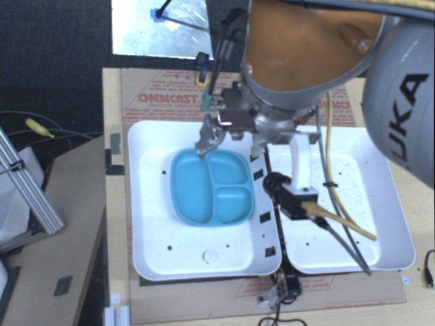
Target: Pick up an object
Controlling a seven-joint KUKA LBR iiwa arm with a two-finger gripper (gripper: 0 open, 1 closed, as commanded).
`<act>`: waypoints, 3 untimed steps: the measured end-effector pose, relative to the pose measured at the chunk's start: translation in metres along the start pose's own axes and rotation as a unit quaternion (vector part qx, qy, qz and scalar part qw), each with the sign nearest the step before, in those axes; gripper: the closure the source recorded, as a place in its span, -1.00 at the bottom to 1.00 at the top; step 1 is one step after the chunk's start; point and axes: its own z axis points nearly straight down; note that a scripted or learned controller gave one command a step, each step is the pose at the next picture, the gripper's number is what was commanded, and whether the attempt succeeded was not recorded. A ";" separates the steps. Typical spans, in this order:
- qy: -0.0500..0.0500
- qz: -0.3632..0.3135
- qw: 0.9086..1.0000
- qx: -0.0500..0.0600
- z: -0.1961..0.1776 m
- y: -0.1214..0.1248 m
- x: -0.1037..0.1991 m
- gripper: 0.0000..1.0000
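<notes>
Blue divided plate [209, 186], three compartments, rounded corners, lies flat in the left bin [153, 250], about centered. Right bin [380, 236] sits touching it along the shared middle rims. Arm [306, 39] comes in from the right, orange band up top, wrist angled down over the plate's far edge. Gripper [207, 145] sits at the plate's far rim; fingers too blurred and small, cannot tell if wide or narrow. Nothing seen held. Table [170, 90] shows cardboard beyond the bins.
</notes>
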 end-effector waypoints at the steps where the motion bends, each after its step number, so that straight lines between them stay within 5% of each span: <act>1: 0.004 0.000 1.000 -0.008 -0.105 0.012 0.036 -1.00; 2: 0.002 -0.001 1.000 -0.004 -0.110 0.012 0.034 1.00; 3: -0.001 0.006 1.000 0.000 -0.047 0.050 -0.007 1.00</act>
